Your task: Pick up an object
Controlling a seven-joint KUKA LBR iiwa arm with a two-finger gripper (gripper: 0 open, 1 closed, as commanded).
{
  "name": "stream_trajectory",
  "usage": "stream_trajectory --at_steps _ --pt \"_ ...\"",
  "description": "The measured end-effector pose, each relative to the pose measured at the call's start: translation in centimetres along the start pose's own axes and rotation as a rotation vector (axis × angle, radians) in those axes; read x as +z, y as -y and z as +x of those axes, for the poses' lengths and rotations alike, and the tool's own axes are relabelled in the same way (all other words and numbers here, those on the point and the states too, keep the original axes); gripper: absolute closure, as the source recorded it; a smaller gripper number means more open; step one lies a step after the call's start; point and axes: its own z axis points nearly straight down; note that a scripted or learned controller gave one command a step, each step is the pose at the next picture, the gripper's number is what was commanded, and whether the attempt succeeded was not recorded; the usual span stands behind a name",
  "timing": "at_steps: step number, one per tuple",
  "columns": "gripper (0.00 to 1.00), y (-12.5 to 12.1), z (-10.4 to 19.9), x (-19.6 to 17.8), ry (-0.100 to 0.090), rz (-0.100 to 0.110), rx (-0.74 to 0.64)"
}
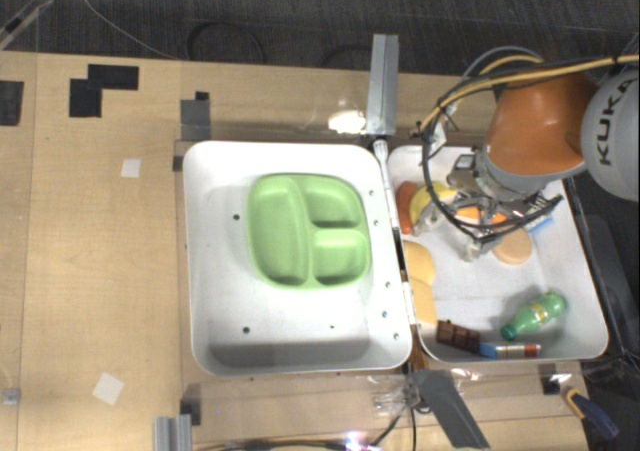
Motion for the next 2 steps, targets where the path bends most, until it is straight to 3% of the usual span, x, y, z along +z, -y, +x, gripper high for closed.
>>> stream_trajectory --at_steps 1,2 --pt "0.0 -1.4 0.6 -0.1 0.001 0.003 0.048" --pt "0.0 0.1 -1.3 0.0 -0.001 0.0 0.152"
